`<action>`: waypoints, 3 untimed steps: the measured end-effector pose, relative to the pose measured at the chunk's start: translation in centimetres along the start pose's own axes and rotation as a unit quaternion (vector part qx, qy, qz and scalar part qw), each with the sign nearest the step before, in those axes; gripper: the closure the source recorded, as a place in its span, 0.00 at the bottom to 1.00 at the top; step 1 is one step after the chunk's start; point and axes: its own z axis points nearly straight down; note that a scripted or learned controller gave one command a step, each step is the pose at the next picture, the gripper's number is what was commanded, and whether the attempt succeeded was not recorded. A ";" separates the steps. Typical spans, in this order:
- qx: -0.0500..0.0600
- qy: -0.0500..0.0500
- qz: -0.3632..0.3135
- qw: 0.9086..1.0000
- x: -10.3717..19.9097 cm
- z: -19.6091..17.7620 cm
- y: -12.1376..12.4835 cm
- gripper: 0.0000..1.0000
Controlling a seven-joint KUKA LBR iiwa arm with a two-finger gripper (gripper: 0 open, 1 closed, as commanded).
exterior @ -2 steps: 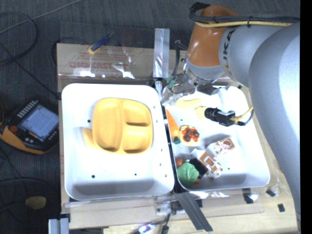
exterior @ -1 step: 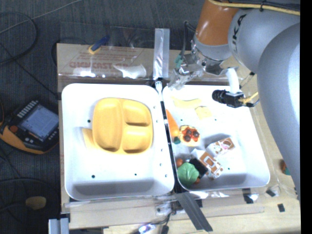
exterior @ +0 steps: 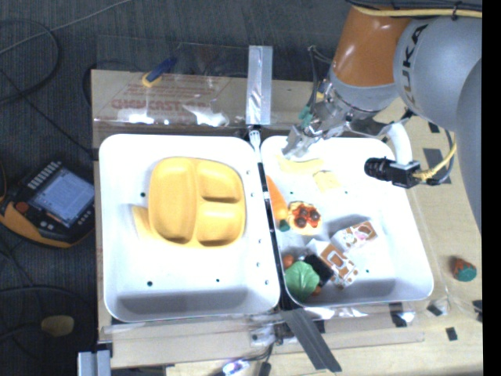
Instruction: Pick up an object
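In the right bin [exterior: 407, 241], one green ball [exterior: 299, 276] sat at the near edge, then two little boxes [exterior: 348, 249], one orange carrot [exterior: 275, 202] and two pale cards [exterior: 313, 171]. The claw [exterior: 301, 139] hung at twelve o'clock from the cards. I cannot tell its grip.

Far left of the gripper [exterior: 301, 141], on the dark carpet [exterior: 47, 92], lies a handheld controller [exterior: 55, 202] with an orange edge. Nearer on that side lies a clear plastic sheet [exterior: 176, 92] with a blue piece [exterior: 159, 70] on it.
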 end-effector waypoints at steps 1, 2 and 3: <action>0.000 -0.001 -0.004 1.000 -1.7 3.1 3.3 1.00; 0.000 0.001 0.038 0.999 2.2 -0.1 3.7 1.00; -0.001 0.000 -0.119 0.993 -3.8 -2.3 2.0 1.00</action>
